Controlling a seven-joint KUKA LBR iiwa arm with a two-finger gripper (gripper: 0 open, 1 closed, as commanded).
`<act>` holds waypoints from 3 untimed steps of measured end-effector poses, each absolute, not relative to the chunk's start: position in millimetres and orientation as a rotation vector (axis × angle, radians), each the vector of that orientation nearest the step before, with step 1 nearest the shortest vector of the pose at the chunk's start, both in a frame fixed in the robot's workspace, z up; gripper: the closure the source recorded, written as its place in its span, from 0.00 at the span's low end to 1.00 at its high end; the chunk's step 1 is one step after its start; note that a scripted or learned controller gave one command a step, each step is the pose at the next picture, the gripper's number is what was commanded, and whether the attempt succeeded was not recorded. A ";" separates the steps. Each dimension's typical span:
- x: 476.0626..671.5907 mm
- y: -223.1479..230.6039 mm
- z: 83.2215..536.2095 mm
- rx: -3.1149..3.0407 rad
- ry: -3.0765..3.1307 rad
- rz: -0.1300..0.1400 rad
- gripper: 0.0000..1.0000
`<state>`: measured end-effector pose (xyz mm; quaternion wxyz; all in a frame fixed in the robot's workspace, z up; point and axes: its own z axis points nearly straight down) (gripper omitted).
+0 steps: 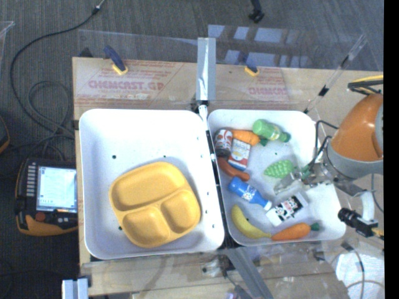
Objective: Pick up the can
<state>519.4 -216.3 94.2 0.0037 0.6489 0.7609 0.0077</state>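
Observation:
The can, small with a silver and red side, stands in the upper left corner of the right bin, against the wall between the two bins. My gripper hangs low over the right half of that bin, just right of a green bumpy toy and above a black-and-white box. It is well to the right of the can, with several items lying between them. Nothing is visibly held.
Beside the can lie a red-and-white carton, an orange piece and a green bottle. Lower down are a blue bottle, a banana and a carrot. The left bin holds a yellow divided plate.

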 end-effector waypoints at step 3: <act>520.9 -215.4 110.1 2.027 2.381 0.022 1.00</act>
